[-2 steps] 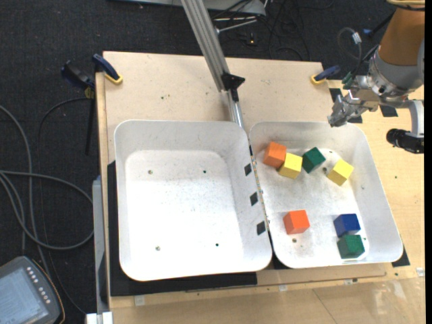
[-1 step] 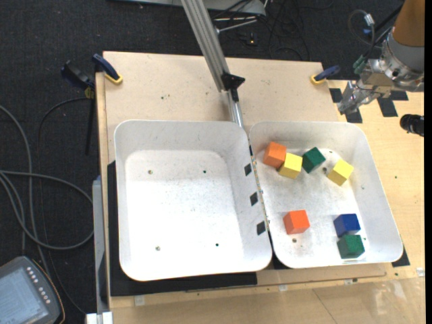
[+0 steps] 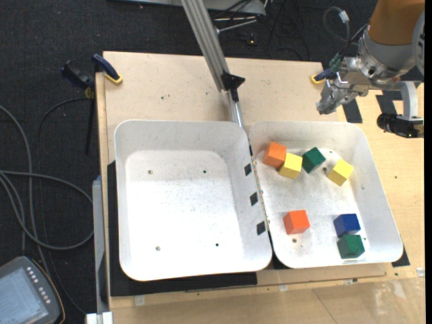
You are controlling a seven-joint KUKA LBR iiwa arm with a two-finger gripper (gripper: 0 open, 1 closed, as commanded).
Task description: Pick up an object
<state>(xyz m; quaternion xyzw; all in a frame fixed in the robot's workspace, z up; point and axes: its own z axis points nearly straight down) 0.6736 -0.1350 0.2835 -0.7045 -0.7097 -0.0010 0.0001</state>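
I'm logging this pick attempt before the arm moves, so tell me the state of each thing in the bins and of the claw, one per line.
claw: above the bench behind the right bin, holding nothing that shows
orange block: resting in right bin, touching a yellow block
yellow block: resting, between orange and green
green block: resting, tilted
second yellow block: resting apart
red-orange block: resting alone
blue block: resting against second green block
left bin: upright

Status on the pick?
Claw above right bin's far rim, nothing held. Blocks untouched; green block nearest. Path clear.
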